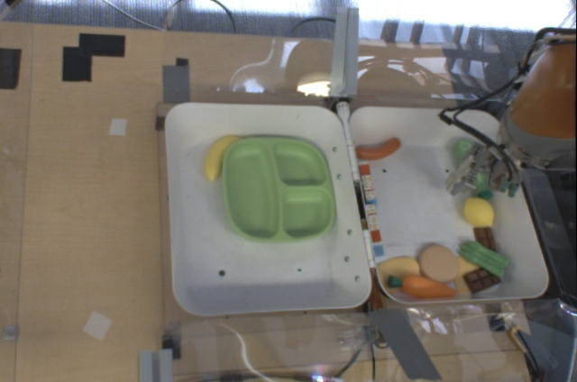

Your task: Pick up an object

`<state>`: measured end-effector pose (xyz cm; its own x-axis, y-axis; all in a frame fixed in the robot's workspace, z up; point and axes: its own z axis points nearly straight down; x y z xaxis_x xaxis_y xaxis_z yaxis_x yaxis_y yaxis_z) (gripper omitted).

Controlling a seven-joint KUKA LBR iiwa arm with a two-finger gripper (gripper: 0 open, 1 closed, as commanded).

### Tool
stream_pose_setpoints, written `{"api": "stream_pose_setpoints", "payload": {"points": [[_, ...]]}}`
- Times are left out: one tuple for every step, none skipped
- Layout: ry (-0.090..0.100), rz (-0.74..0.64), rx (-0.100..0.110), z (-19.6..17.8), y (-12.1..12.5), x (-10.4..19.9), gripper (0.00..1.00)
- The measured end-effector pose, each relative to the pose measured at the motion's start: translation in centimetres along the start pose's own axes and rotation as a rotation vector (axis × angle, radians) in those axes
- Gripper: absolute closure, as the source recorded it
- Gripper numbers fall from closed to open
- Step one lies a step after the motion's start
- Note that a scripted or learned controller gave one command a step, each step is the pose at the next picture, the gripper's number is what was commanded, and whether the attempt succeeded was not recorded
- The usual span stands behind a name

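My gripper (480,176) hangs low over the right part of the right bin (424,191), reached in from the right under the orange wrist band. A small green piece (462,149) lies just to its upper left, and another green bit (484,193) shows right beneath it. A yellow lemon (479,212) sits just below the gripper. A red sausage (378,149) lies at the bin's top left. Along the front edge are a carrot (428,286), a tan round disc (438,262), a green pickle-like piece (485,257) and chocolate bars (480,280).
The left bin (194,236) holds a green divided plate (275,188) with a yellow banana (215,157) tucked at its left edge. A ridge with a coloured strip (368,204) separates the bins. Cables lie behind the bins.
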<state>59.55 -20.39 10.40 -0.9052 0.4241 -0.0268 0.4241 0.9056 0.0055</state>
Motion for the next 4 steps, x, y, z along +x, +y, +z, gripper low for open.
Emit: {"api": "stream_pose_setpoints", "payload": {"points": [[0.011,-0.210,-0.005,-8.6,12.1,1.3,1.00],[0.006,-0.335,-0.001,-19.5,8.3,-3.1,1.00],[0.017,-0.448,-0.002,-16.3,7.7,-2.0,1.00],[0.018,-0.431,0.001,-15.7,1.0,3.6,1.00]]}}
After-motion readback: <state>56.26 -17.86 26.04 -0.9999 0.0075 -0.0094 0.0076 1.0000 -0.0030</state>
